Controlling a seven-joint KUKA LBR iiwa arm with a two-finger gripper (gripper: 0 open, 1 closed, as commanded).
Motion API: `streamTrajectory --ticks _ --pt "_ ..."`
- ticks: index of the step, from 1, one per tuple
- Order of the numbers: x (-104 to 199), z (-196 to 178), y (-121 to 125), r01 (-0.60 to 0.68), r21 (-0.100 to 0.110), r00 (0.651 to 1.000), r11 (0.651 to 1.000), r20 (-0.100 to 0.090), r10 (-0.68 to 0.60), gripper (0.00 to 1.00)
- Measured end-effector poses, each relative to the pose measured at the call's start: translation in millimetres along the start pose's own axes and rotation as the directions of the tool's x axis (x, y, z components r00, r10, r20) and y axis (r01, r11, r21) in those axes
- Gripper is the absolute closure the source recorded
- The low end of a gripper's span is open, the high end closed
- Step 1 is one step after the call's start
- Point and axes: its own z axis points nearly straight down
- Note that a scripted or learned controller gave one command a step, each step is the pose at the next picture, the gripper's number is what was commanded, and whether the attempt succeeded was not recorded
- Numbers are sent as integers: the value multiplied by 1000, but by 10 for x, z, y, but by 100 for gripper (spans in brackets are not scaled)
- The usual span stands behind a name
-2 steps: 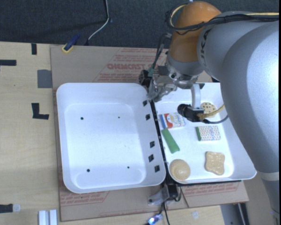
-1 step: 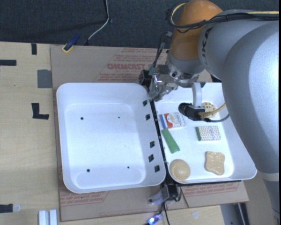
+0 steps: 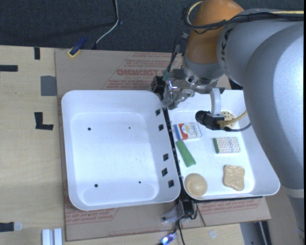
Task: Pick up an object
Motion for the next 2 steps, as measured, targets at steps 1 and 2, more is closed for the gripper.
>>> streamTrajectory --ticks 1,2 --pt "4 -64 -1 2 5 1000 1000 1 -2 100" --pt "7 -128 -1 3 11 1000 1000 1 -3 100"
